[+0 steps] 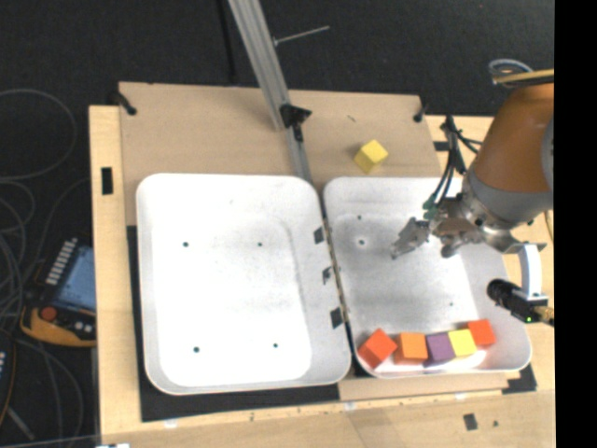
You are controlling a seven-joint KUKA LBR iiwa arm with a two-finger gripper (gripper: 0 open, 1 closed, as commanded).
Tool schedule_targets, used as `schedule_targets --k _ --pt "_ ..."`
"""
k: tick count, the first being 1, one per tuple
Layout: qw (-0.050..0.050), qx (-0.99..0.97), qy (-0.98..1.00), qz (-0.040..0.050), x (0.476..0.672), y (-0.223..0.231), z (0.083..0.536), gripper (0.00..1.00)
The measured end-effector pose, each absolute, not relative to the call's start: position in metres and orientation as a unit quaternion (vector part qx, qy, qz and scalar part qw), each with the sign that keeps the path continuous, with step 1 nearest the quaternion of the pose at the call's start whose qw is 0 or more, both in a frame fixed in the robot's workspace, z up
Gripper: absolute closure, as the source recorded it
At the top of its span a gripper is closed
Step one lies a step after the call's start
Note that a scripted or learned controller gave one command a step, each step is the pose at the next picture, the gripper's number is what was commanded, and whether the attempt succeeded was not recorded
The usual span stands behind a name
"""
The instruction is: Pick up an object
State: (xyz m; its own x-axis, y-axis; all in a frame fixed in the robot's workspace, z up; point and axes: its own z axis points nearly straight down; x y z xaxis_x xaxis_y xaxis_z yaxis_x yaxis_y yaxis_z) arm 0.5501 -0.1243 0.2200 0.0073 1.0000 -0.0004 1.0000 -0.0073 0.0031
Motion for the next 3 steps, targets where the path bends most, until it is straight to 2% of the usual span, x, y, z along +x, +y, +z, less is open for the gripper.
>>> schedule_targets --k 1,2,3 --pt "-0.002 0.705 0.709 -0.0005 0.499 -0.063 0.195 0.0" --pt "0.0 0.705 0.709 0.0001 0.484 -0.035 0.197 0.0" --pt "0.0 0.705 0.71 0.0011 0.485 0.001 0.196 0.0"
